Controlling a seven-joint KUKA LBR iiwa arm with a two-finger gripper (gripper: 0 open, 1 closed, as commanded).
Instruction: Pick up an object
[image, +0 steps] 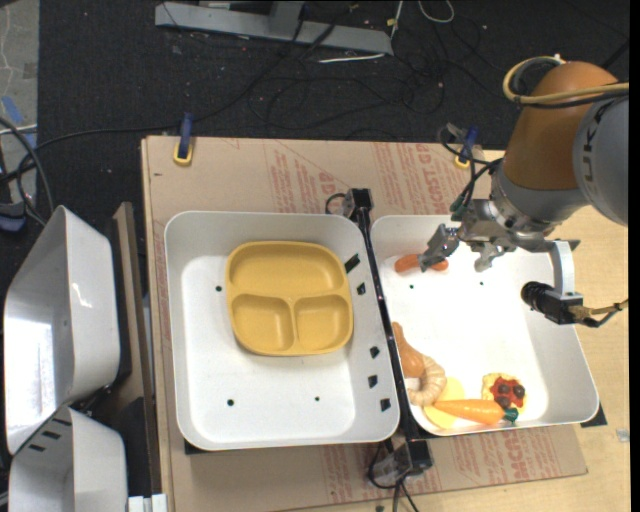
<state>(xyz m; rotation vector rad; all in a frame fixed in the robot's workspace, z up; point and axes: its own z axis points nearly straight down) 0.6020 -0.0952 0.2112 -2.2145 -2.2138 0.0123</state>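
My gripper (462, 256) hangs over the far part of the right bin (560, 350), its two fingers apart with nothing between them. A small orange-red piece (406, 264) lies on the bin floor just left of the left fingertip; whether they touch is unclear. At the near end of this bin lie a tan drumstick-shaped toy (412, 357), a pale curled piece (432, 386), an orange carrot (468, 409) and a yellow toy with red and green bits (503, 390).
The left bin (190, 330) holds a yellow divided plate (290, 297). A black divider with clips (378, 300) runs between the bins. A black fitting with a cable (548, 298) sits at the right bin's right wall. Clamps (183, 150) hold the cardboard base.
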